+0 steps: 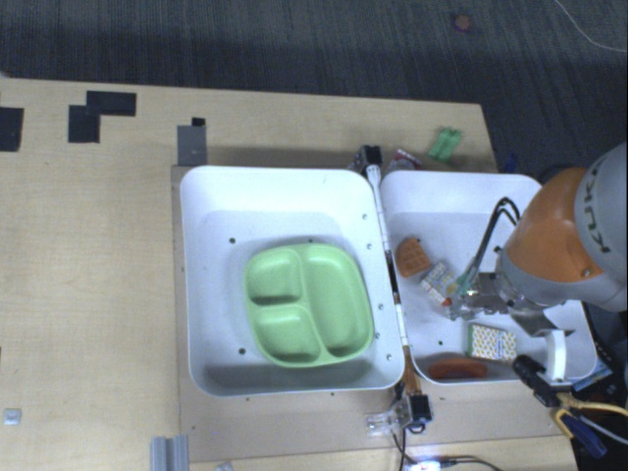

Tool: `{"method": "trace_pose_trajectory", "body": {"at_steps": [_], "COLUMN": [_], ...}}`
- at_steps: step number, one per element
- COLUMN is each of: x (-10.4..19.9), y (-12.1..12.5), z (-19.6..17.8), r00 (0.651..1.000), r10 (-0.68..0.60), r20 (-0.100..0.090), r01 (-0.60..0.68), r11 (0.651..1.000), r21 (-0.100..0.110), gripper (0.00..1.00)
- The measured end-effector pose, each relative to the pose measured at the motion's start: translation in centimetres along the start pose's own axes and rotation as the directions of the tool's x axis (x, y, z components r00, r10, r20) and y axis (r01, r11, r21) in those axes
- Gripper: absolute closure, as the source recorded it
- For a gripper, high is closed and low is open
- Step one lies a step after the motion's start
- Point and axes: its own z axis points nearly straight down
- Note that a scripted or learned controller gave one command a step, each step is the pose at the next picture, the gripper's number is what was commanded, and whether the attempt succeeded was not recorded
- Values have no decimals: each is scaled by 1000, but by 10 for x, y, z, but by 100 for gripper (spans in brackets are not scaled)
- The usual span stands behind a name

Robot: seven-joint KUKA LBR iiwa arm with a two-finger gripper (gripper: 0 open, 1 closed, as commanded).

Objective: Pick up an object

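Camera view: gripper (459,300) sat low in the right bin (446,196), right at the clear packet (439,280).
Packet lay just left of the gripper tip, touching or nearly, long axis slanting up-left to down-right; crinkly, see-through. Brown chunk (412,256) just beyond it, patterned box (492,341) & red piece (457,368) below. Can't tell jaw state.

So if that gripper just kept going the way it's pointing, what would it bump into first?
Probably the clear crinkly packet, which lies just ahead of the gripper in the right bin. Depth is hard to judge from above, so it may touch it already.
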Motion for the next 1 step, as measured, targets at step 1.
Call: {"method": "trace_pose_trajectory", "body": {"at_steps": [1], "x": [0], "y": [0], "z": [0], "r00": [1000], "r10": [0], "r20": [0], "r01": [0], "r11": [1000], "r21": [0], "gripper": [0]}}
